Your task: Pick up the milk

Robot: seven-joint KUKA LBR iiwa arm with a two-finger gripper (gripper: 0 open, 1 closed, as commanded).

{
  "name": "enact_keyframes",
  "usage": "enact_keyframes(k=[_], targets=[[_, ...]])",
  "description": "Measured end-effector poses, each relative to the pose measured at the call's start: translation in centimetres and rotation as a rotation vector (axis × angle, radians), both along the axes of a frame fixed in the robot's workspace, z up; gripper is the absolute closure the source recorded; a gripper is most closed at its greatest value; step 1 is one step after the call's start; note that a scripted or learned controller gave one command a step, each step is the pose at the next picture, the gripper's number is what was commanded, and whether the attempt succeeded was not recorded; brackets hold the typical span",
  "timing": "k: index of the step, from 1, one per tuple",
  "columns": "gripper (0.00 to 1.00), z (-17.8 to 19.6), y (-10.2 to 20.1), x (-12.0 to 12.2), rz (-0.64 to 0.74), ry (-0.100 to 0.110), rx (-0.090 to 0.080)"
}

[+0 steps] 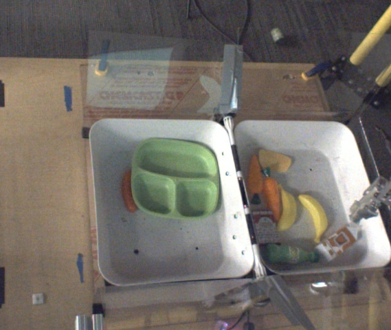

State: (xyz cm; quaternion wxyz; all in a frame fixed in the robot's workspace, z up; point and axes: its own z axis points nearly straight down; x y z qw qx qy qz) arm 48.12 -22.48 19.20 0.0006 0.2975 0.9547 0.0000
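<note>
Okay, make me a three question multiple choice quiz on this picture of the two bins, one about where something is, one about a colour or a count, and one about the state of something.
1. Where does the milk carton lie?
A. In the right bin's near right corner
B. On the green tray
C. On the bench outside both bins

2. What colour is the divided tray in the left bin?
A. Blue
B. Green
C. Red

3. How does the gripper stand relative to the milk carton?
A. It has lifted the carton clear of the bin
B. It is above the right bin's right edge, apart from the carton
C. It is over the left bin

Answers:
1 A: the carton rests on the floor of the right bin, by its near right corner.
2 B: the tray is light green.
3 B: the carton lies in the bin, with the gripper up and to its right.
</note>
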Motion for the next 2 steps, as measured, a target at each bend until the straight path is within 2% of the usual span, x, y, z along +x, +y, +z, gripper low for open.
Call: enact_keyframes(k=[1,2], targets=[[1.0,0.75,-0.22,0.19,-0.004,-0.003,0.001],[0.0,0.75,-0.23,0.19,-0.004,-0.002,0.001]])
